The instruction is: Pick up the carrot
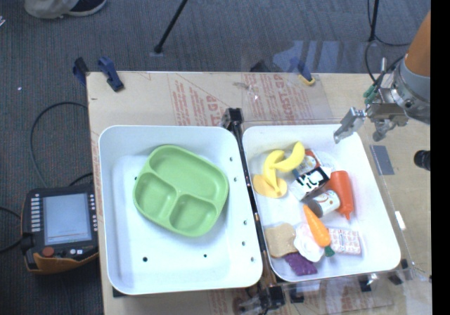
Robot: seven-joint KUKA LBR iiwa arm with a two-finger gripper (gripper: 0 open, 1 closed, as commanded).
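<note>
carrot (317, 226) lies in the right bin (376, 187), low in the pile, just beside a can (323, 202) and touching a slice of bread (280, 238). the gripper (360, 122) hangs above the bin's far right corner, well apart from the carrot, fingers spread open and holding nothing. the pick looks not yet begun: reaching, closing and lifting all remain. the left bin (112, 166) bears a green plate (181, 190).

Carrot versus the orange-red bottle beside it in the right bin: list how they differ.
The carrot is smaller, paler orange, tapered, and lies diagonally near the bin's middle. The orange-red bottle is larger, redder, and lies nearly along the bin's length, closer to the right wall. Both lie flat in the right bin, among other toy food.
</note>
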